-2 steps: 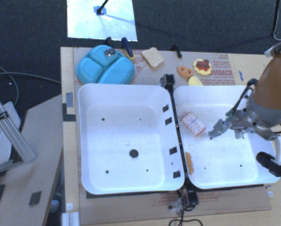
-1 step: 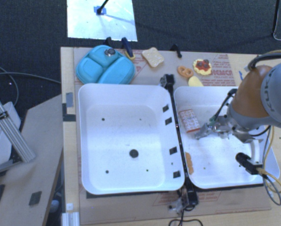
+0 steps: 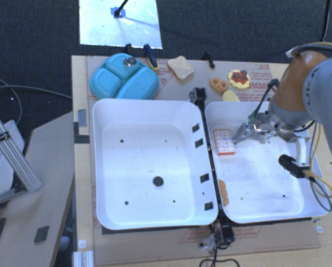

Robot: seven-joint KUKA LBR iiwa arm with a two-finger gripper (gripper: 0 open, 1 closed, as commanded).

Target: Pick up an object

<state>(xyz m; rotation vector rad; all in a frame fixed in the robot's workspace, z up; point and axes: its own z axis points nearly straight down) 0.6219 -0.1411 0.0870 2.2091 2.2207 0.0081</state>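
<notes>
The pick is not done yet, as far as can be judged. The arm (image 3: 313, 88) reaches into the right bin (image 3: 266, 204) from the right, and its pincer (image 3: 244, 132) hangs low near the bin's back left corner, just beside a small flat card (image 3: 224, 142) with a red and white pattern that lies on the bin floor close to the wall between the two bins. Nothing can be seen between the pincer's tips, so no object counts as held; whether the tips stand apart or together cannot be told from this slant.

The card looks the likeliest target, since it is the nearest thing to the pincer. A small orange piece (image 3: 223, 192) lies further forward against the same wall, well apart from the pincer. The left bin (image 3: 115, 204) carries only a small dark round thing (image 3: 158, 181) on its floor.

What is left is nearly everything: settling over the card, closing on it and lifting it clear. A thin flat card lying flush on the floor may be hard to get under
</notes>
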